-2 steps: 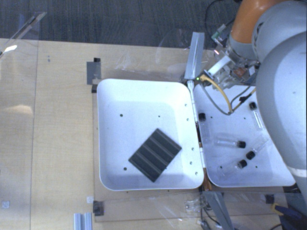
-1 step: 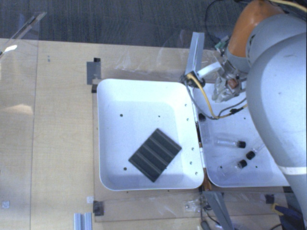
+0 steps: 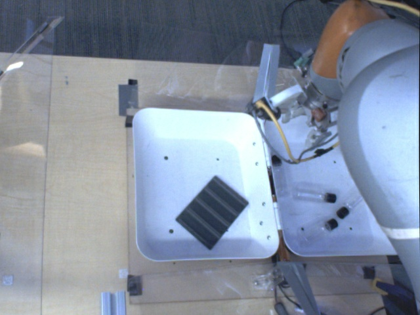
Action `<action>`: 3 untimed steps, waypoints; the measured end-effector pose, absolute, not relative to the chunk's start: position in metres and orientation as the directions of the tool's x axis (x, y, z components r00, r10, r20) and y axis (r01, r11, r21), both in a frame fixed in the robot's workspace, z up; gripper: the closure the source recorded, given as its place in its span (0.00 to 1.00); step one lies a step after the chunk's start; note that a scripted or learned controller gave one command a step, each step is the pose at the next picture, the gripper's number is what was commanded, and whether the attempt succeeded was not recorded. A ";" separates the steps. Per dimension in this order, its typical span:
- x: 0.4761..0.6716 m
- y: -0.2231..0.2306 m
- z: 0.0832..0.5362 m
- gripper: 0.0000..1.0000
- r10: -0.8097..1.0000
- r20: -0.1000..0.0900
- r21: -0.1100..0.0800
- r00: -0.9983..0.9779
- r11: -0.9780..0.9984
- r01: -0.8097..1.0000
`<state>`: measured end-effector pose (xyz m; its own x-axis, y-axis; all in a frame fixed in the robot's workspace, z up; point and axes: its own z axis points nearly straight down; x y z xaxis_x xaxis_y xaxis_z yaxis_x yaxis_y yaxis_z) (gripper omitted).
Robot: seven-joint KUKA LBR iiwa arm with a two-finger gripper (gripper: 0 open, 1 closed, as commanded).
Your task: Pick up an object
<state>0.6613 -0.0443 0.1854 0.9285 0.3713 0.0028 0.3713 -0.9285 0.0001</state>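
A dark grey ribbed rectangular pad [image 3: 212, 212] lies flat and turned diagonally in the left bin [image 3: 151, 176], toward its front middle. In the right bin [image 3: 295, 238] lie small clear tubes with black caps [image 3: 316, 195], with two more black-capped pieces [image 3: 336, 218] just in front of them. My gripper [image 3: 314, 119] hangs over the back left part of the right bin, close to the divide between the bins. It is well behind the tubes and to the right of the pad. A yellow and black cable loops below it.
The grey arm with its orange band [image 3: 341, 35] covers the right side of the right bin. A grey metal bracket [image 3: 267, 77] stands behind the bins' shared edge. Black clamps [image 3: 129, 97] sit at the left bin's corners on the wooden bench.
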 end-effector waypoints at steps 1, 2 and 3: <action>0.649 -0.013 0.215 0.00 0.741 0.004 0.002 0.671 -0.671 0.741; 0.622 0.027 0.185 0.00 0.802 0.002 0.000 0.597 -0.597 0.802; 0.600 -0.020 0.285 0.00 0.957 0.003 0.007 0.289 -0.289 0.957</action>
